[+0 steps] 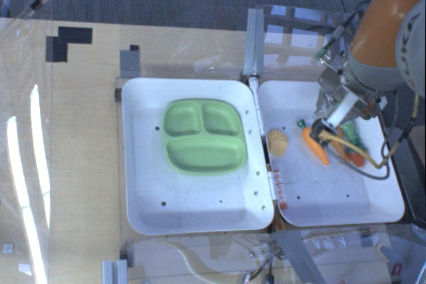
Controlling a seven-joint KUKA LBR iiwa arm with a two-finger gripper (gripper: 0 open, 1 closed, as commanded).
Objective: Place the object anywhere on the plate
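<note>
Two white bins sit side by side on the bench (80,163); the left bin (143,209) holds a green divided plate (203,136). In the right bin (333,203), the pincer (322,132) hangs over an orange carrot (315,146), its state impossible to tell. A tan, potato-like lump (277,142) lies near the bin's left wall.

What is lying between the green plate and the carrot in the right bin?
In the camera view, a small tan rounded object lies between the green plate and the carrot, just inside the right bin, by the bins' shared edge.

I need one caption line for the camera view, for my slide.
Gripper lowered over a carrot in the right bin; green plate waits in the left bin.
</note>
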